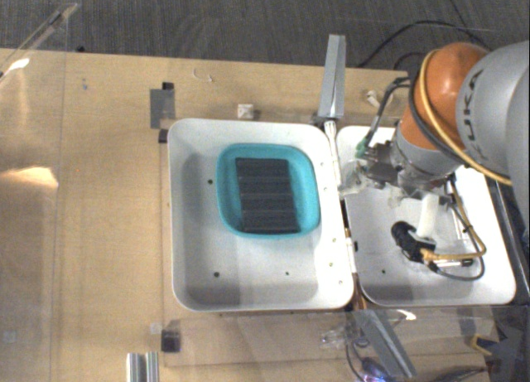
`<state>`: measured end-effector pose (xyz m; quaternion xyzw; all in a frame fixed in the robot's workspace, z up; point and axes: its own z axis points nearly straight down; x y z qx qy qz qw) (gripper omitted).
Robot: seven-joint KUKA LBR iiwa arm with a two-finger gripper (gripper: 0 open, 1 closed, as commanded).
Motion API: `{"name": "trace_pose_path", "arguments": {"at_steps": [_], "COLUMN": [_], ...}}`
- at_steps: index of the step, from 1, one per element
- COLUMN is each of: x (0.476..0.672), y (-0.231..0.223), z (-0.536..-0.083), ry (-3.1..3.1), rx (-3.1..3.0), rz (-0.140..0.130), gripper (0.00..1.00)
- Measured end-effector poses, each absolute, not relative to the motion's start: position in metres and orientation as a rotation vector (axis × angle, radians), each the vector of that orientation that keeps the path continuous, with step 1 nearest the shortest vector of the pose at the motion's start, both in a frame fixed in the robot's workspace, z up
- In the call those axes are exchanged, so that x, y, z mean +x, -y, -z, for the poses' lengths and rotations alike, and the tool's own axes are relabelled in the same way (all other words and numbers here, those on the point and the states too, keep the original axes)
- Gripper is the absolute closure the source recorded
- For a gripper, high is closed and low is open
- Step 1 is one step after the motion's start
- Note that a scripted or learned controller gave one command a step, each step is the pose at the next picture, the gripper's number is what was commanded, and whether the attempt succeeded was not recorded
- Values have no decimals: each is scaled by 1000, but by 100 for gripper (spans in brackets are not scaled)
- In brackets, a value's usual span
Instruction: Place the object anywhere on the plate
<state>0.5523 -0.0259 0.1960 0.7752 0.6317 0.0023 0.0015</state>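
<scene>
A teal square plate (310,192) with rounded corners sits in the upper part of the left bin (248,277). On it lies a dark ribbed rectangular object (267,195), flat and covering most of the plate's middle. My gripper (361,171) hangs over the left edge of the right bin (489,285), just right of the wall between the two bins. It is apart from the plate and the dark object. The grey wrist and orange band rise behind it to the right.
A metal post (334,78) stands behind the bins, above the divider. Small black blocks (166,90) are fixed on the wooden bench at the left. Cables run behind the arm at the upper right.
</scene>
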Motion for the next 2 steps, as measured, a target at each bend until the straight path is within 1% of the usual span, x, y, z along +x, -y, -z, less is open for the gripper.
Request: {"name": "trace_pose_path", "arguments": {"at_steps": [1, 2], "x": [529, 488], "y": [33, -66], "z": [-256, -299], "ry": [-1842, -1696], "rx": [2541, 2643], "rz": [-7, -7], "gripper": [0, 0]}}
